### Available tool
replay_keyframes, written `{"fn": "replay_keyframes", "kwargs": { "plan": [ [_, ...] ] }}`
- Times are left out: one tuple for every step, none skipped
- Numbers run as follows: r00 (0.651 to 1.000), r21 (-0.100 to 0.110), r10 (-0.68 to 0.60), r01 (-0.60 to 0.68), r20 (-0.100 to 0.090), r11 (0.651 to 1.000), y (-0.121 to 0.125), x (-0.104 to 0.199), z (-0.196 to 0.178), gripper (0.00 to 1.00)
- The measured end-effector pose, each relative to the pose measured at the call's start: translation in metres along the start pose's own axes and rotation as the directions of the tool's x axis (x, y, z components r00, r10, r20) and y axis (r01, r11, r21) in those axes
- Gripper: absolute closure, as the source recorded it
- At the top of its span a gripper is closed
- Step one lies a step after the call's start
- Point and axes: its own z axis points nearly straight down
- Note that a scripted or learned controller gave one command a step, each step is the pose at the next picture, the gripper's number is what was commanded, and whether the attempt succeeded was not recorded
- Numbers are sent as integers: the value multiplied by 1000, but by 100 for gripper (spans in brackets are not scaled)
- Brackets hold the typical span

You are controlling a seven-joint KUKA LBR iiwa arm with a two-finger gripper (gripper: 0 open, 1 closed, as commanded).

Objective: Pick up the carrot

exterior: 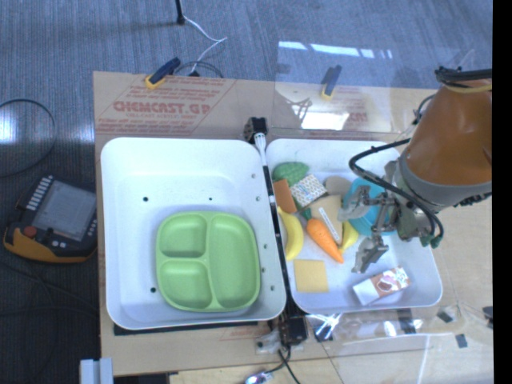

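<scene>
Grey carpet around bench (160, 94). Hand (370, 250), seemingly open and empty, right of carrot (325, 239): shift left, descend squarely astride.

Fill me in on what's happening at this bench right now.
A grey and orange robot arm reaches into the right bin from the right, with its gripper low over the bin floor. The carrot it is meant to pick up lies just to the gripper's left, among a banana, a yellow block and other toy food, and is not between the fingers. The left bin holds a green divided plate.
</scene>
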Motion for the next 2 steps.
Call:
{"fn": "replay_keyframes", "kwargs": {
  "plan": [
    [999,-2,37,-37,-13,999,0,-34,130,0],
    [958,3,-287,287,19,958,-35,1,145,0]
  ]
}}
